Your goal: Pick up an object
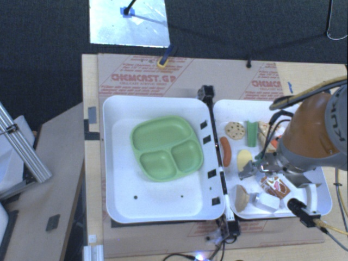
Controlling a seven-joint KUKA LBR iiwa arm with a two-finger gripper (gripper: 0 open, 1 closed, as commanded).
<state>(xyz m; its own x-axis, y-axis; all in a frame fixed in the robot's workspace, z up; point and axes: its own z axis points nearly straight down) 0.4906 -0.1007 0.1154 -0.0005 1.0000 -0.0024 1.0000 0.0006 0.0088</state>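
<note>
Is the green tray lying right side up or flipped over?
Right side up: the green tray lies flat in the left bin, its three compartments facing up.

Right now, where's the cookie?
The cookie lies in the right bin, near its far left corner, beside the green block and above the hot dog.

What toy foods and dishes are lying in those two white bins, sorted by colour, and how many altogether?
Green: 2, sectioned plastic plate and upright green block
Tan: 2, speckled round cookie and rounded piece
Orange-red: 1, sausage
Yellow: 1, wedge
Red-and-white: 1, packet
Total: 7 that I can make out
</note>
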